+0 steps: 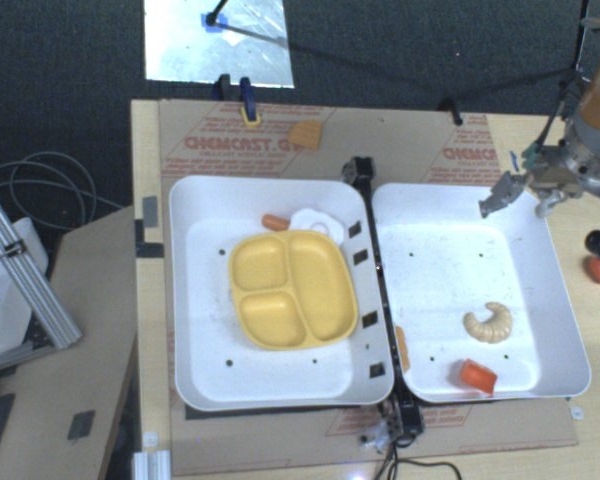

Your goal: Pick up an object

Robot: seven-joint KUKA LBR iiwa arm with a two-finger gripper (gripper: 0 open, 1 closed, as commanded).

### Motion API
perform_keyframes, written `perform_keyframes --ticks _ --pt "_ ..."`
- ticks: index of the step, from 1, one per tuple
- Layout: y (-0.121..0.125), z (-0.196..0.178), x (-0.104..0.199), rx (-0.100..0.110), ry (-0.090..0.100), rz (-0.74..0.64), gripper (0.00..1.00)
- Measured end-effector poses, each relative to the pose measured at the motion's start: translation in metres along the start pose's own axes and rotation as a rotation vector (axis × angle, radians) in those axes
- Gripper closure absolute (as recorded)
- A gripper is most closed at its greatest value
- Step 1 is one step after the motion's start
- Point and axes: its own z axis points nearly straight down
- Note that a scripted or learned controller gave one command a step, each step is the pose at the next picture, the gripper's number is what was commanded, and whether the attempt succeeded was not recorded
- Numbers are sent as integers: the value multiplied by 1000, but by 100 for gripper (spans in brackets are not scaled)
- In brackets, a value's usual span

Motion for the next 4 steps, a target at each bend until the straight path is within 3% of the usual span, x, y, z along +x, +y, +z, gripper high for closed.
perform_keyframes --ticks 1,2,3,4 --pt "-90 71 109 15 8 -9 0" --pt "-112 67 191 3 5 -10 0" --pt "-107 66 124 0 -1 7 0" --pt "-105 56 128 -2 1 0 100"
